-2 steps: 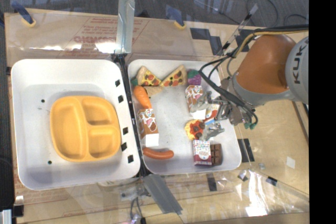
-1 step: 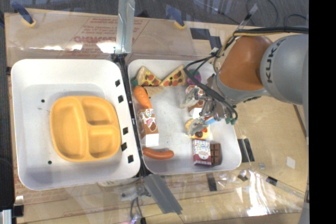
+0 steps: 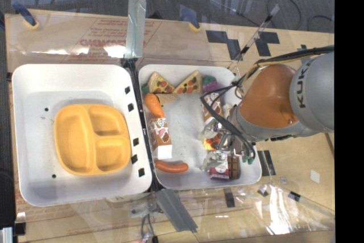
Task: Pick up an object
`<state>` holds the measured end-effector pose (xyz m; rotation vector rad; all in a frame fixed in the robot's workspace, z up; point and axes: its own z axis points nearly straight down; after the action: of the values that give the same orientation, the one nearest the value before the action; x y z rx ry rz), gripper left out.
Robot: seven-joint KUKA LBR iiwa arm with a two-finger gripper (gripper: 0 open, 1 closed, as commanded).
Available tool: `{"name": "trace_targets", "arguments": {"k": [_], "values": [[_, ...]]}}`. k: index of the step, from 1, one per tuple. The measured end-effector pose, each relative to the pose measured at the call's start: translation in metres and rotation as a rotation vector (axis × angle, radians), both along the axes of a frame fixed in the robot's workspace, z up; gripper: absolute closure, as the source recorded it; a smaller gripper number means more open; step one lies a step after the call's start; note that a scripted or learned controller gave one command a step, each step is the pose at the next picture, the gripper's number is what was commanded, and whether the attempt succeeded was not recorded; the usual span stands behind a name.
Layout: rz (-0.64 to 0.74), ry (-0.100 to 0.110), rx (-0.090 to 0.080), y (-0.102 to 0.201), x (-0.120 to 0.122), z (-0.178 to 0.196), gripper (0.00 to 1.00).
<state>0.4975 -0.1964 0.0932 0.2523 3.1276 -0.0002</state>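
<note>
The arm [image 3: 311, 94] is a thick, rounded affair in smooth light grey, with dark lettering running along the curved shell near its right end, only part of it readable from here. Next to that grey shell comes a broad, glossy orange band [image 3: 267, 98], domed like a bowl, catching a soft highlight on its top. Below the band sits a grey collar ring. Black cables [image 3: 284, 57] loop over the orange dome and trail off to the right, and more thin black leads curl down around the end effector [image 3: 223, 144], a small cluster of dark and silvery metal parts.
</note>
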Motion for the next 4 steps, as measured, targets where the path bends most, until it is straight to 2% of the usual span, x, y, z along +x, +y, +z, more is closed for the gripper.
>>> {"name": "trace_targets", "arguments": {"k": [1,2,3,4], "values": [[0.009,-0.004,-0.002,0.001,0.003,0.011,1.0],[-0.256,0.001,0.0,0.013,0.023,0.052,1.0],[-0.38,-0.004,0.004,0.096,0.095,0.133,1.0],[-0.078,0.007,0.001,0.046,0.025,0.02,1.0]]}}
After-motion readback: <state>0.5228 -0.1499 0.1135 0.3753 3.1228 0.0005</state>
